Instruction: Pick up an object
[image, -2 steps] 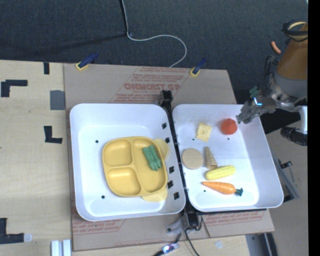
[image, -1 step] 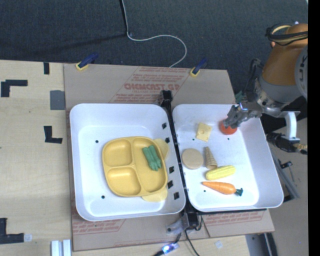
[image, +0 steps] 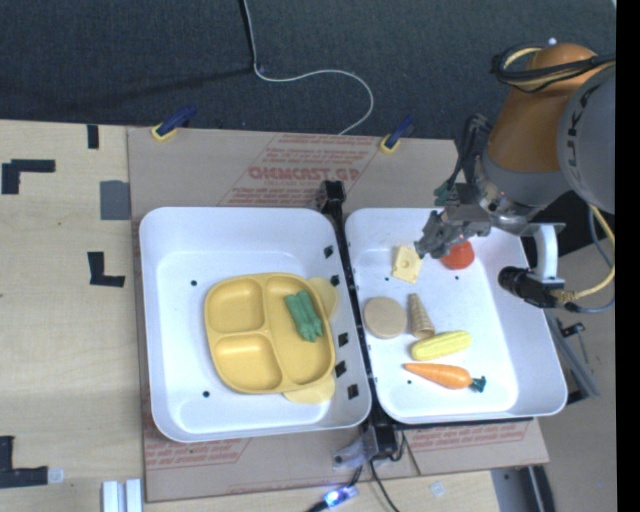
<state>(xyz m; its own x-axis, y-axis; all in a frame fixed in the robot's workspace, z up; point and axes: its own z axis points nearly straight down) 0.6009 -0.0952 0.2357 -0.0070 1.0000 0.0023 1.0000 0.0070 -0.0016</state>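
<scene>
The left bin (image: 165, 300) holds a yellow divided tray (image: 262, 335) with a green pea pod (image: 304, 316) lying in its upper right compartment, long axis running roughly up and down the view. Across the divider, the right bin (image: 530, 385) carries the loose toys: a yellow cheese wedge (image: 406, 264) near the top, a tan round cookie (image: 383, 317) and an ice-cream cone (image: 420, 315) just beside it, then a corn cob (image: 441, 345) and an orange carrot (image: 438, 375), both lying nearly crosswise. Furthest right among them sits a red tomato (image: 460, 255), partly covered by the gripper (image: 440, 238) that hangs over the bin's upper part. Whether the gripper is spread or closed cannot be told from this slant (its tip is a dark blur). The tomato lies right at the tip, slightly right and below it, and looks the likeliest target; the cheese wedge lies just left.
</scene>
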